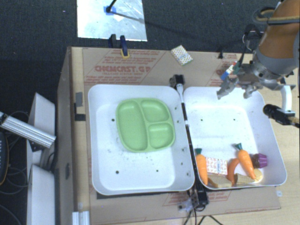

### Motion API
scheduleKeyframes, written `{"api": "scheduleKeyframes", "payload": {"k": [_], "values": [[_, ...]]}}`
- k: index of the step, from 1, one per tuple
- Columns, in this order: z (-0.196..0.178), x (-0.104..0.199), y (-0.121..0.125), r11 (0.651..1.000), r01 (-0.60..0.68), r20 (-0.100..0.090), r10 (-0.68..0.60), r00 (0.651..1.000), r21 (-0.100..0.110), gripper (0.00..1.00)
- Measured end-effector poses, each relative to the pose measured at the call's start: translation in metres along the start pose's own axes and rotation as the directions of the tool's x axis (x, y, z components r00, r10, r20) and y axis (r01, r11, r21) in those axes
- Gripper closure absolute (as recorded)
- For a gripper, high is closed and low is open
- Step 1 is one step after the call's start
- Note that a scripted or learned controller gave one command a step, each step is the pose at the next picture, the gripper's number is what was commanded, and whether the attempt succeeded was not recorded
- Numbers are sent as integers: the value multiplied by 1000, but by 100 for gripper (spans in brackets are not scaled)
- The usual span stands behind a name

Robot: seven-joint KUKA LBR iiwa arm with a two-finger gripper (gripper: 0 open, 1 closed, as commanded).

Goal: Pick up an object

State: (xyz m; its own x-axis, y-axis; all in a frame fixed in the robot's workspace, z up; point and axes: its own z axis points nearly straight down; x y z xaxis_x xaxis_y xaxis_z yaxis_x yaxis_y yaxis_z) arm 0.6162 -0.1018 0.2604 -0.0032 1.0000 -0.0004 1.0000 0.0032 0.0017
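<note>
Risk: claw (pixel 235 89) is hovering over the bare far end of the right bin (pixel 269 130), fingers spread wide and holding nothing; closing there is likely gripping air.
Targets: carrots (pixel 244 160), a patterned packet (pixel 216 165) and a purple piece (pixel 260 161) are lying packed together along the near wall.
Crowding: fingers may be catching two items or the wall.
Surroundings: green plate (pixel 144 124) is sitting in the left bin (pixel 105 172), well apart.

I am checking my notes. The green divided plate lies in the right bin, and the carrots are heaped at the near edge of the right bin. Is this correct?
One detail is wrong. The camera view shows the green divided plate in the left bin, not the right one. The rest stands: the carrots are heaped at the near edge of the right bin.
</note>
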Motion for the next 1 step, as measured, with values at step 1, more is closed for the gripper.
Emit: {"api": "scheduleKeyframes", "payload": {"k": [1], "values": [[172,-66,-57,1000,-3,0,3,1000,4,0]]}}
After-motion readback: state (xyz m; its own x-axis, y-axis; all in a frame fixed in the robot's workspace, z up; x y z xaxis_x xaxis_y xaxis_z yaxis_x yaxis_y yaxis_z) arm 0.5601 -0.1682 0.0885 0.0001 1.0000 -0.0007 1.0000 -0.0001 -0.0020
